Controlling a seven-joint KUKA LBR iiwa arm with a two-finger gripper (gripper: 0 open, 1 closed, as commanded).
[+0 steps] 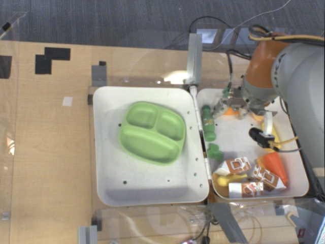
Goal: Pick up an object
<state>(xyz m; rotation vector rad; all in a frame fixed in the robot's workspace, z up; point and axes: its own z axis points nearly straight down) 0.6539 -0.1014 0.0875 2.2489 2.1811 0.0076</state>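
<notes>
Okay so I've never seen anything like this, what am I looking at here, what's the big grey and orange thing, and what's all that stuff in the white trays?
This is one picture from a camera fixed above a workbench, looking down at a slant. The big grey shape with the orange band is a robot arm reaching in from the right of the picture. Its job is to pick up an object.

On the bench sit two shallow white bins side by side. The left bin holds a green divided plate. The right bin holds a jumble of small toys: green pieces along its left wall, an orange carrot-like cone, small brown-and-white cartons, and a yellow piece.

The arm's pincer is low over the far end of the right bin. Its tips are too cluttered to judge, and I cannot see anything held.
</notes>
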